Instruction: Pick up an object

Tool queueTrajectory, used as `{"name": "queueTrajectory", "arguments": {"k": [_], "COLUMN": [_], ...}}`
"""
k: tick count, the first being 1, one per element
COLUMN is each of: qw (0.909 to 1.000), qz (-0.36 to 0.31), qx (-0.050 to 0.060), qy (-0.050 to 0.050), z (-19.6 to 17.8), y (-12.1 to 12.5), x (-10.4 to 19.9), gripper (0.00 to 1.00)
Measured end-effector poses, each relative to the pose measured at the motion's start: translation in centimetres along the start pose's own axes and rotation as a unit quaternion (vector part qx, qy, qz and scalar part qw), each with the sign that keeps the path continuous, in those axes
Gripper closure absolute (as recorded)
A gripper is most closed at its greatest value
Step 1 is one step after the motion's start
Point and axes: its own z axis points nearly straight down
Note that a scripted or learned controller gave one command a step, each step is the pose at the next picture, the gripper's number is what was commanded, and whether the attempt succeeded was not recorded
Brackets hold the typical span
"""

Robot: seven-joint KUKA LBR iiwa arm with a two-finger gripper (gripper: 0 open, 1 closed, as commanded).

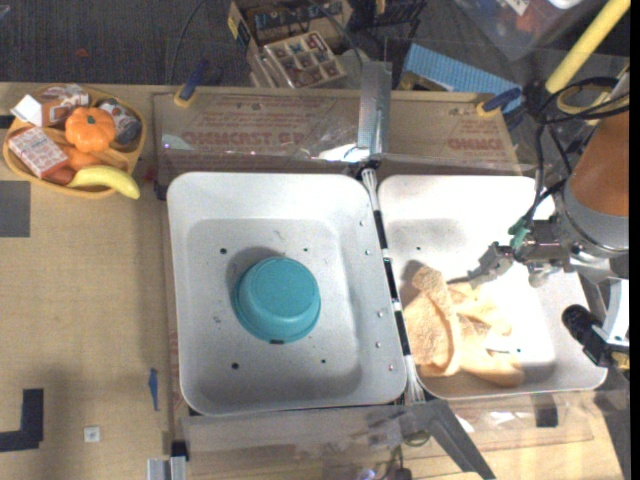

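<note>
where the worktop (80, 298) runs along the left, a small dish (60, 173) sits at its far corner, holding an orange pumpkin (90, 128), a yellow banana (108, 179) lying along the near rim, and a few small packets. just right of that stands the left bin (190, 228), white and shallow, with a teal bowl (278, 298) upside down near its middle, well apart from the walls. behind both bins a low cardboard wall (260, 133) runs across, with a blue clamp (193, 80) at its left end and another (500, 100) at the right. the right bin (450, 203) touches the left one along a shared edge. in its near half lies a crumpled tan cloth (450, 328), spread from the dividing edge toward the middle, with folds rising on its left side and a flatter part trailing toward the near wall. just beyond the cloth's far right edge the claw (492, 263) reaches in from the right, low over the bin, its tip at or very close to the cloth; whether it touches i cannot tell, and i cannot tell how far it is open or whether anything is caught in it. further right is the arm (600, 208), grey with the orange band above the wrist, and dark cables (545, 183) looping beside it.
</note>
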Motion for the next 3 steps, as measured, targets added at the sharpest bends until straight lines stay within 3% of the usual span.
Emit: {"name": "queueTrajectory", "arguments": {"k": [1,2,3], "qw": [0.9997,0.9954,0.9956], "qz": [-0.024,-0.095,-0.094], "qx": [-0.001,-0.006,-0.009], "qy": [0.0,-0.002,-0.001], "z": [11.2,14.7,13.9], "y": [0.7,2.7,2.9], "x": [-3.4,-2.0,-2.1], "gripper": [0.0,0.0,1.0]}}
